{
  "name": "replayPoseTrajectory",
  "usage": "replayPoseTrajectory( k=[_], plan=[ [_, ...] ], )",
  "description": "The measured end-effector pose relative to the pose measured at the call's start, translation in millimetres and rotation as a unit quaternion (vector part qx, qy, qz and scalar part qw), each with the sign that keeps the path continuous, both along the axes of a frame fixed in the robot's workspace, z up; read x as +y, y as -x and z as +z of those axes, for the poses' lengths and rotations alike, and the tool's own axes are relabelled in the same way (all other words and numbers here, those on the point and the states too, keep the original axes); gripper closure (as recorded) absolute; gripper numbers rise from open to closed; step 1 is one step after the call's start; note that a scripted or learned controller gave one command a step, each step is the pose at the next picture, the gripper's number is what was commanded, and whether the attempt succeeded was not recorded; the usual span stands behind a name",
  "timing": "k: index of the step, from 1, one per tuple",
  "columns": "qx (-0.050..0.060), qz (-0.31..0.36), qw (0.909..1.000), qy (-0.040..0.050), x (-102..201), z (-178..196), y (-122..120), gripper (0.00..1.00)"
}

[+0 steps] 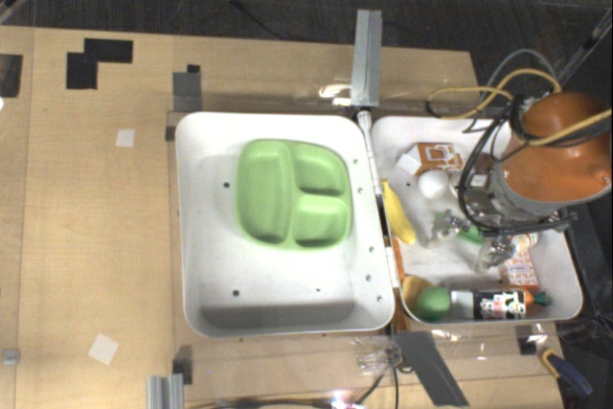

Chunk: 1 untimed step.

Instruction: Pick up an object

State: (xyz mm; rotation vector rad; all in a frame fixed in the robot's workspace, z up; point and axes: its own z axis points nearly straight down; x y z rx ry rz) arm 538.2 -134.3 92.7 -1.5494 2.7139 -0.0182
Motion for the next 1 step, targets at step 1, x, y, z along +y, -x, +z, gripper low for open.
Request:
replayPoseTrajectory(
  k=[1],
  plan=[
    [-0.001, -0.036, 0.9994, -0.0006, 44.3, 0.3, -12.1, 0.00]
  ],
)
